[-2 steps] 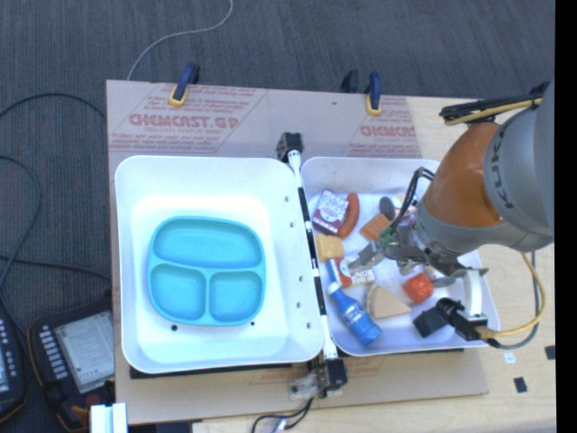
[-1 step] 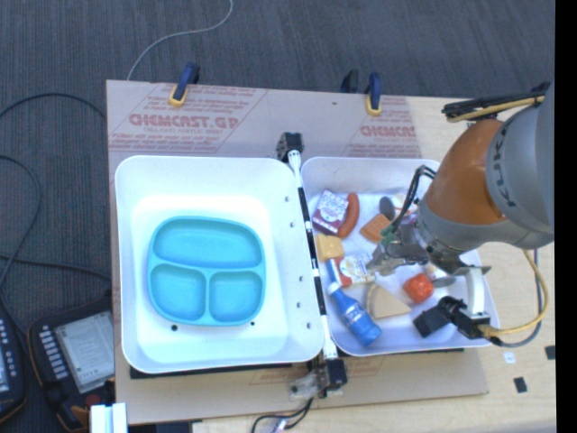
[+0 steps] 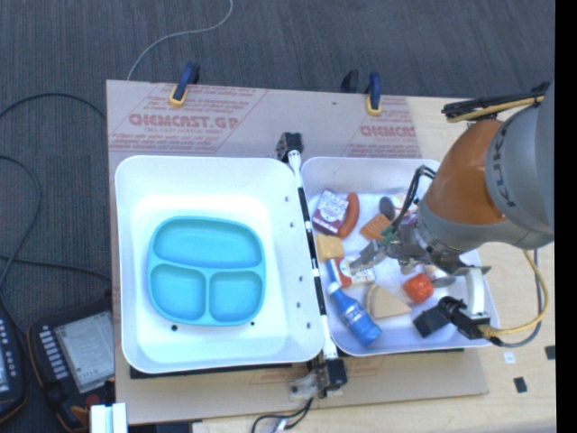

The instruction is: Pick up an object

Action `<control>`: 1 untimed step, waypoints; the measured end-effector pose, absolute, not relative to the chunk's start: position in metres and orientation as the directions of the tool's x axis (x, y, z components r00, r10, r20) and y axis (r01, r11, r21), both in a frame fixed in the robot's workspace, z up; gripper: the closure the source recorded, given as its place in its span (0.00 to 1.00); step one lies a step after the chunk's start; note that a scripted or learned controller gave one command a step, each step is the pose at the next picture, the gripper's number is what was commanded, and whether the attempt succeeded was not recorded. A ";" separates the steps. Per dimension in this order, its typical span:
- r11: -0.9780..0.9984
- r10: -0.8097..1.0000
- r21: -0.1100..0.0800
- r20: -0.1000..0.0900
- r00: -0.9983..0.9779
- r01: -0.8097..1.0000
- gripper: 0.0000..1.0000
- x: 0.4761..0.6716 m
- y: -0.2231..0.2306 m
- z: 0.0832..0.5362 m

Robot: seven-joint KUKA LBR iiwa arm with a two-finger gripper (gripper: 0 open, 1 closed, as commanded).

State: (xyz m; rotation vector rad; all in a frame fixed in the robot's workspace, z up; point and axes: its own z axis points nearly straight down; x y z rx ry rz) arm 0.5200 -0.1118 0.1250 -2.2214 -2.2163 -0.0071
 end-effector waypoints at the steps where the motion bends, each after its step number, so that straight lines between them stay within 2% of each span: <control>1: -0.002 1.000 0.020 -0.002 0.002 1.000 0.00 0.503 -0.096 0.090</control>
